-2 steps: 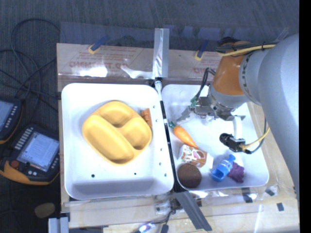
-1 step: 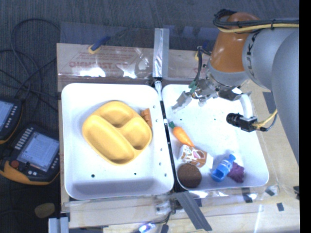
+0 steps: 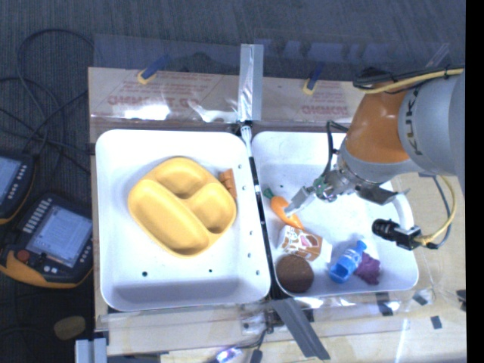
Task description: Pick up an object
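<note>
Reaching toward the small orange carrot-shaped toy (image 3: 283,209) at seven o'clock, the grey two-finger gripper (image 3: 299,200), jaws' opening unclear, may nudge it away

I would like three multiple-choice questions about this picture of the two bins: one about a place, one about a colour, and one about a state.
1. In which bin does the big yellow object lie?
A. the left bin
B. the right bin
C. across both bins

2. What colour is the small bottle in the right bin?
A. green
B. blue
C. white

3. How does the tool stand with respect to the orange carrot?
A. far off, over the left bin
B. carrying it high above the bench
C. close over it, inside the right bin

Answers:
1. A, as the yellow object fills the middle of the left bin.
2. B, as the bottle beside the purple object is blue.
3. C, as the tool tip is just beside the carrot near the divider.
</note>
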